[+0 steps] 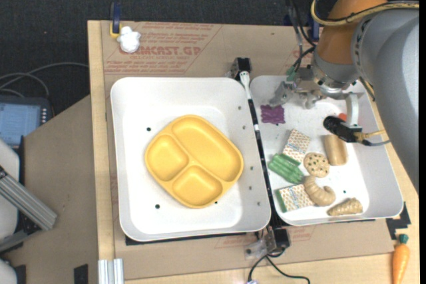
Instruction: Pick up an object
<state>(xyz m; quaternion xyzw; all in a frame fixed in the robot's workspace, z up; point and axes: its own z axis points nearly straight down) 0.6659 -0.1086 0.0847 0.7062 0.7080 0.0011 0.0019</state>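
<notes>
Over right bin, arm, jaws unclear

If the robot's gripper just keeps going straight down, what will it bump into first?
Probably the bare white floor of the right bin. The gripper hangs over its far end, with the purple toy just beside it. From this slanted view depth is hard to judge, so it might clip that toy.

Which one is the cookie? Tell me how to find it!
Look at the right white bin, the one with lots of little things in it. Near its middle, just right of the green piece, lies the cookie. It is the only flat round tan thing with dark spots.
</notes>
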